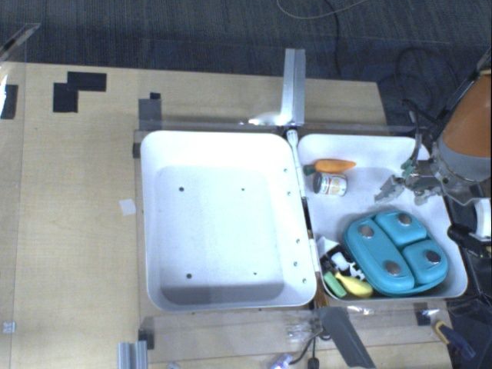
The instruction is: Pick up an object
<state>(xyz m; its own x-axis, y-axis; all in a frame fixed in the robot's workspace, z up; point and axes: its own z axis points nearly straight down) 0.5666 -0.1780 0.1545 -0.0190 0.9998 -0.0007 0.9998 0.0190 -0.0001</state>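
White plastic bins sit side by side on the wooden bench; the left bin (219, 220) takes centre frame, the right bin (369, 148) sits at right. Grey arm with orange band (470, 125) enters from right edge, gripper (400, 187) hovers over upper right part of right bin, fingers spread apart, nothing between them. Below the gripper, lower right of that bin, a big teal four-compartment tray (396, 252) lies tilted. Orange carrot (335, 165) lies near the bin's upper left, small jar (330, 184) on its side just below it, touching or nearly so. Yellow banana (355, 285) plus small black-and-white item (338, 264) wedged at lower left corner, against the tray's left edge.
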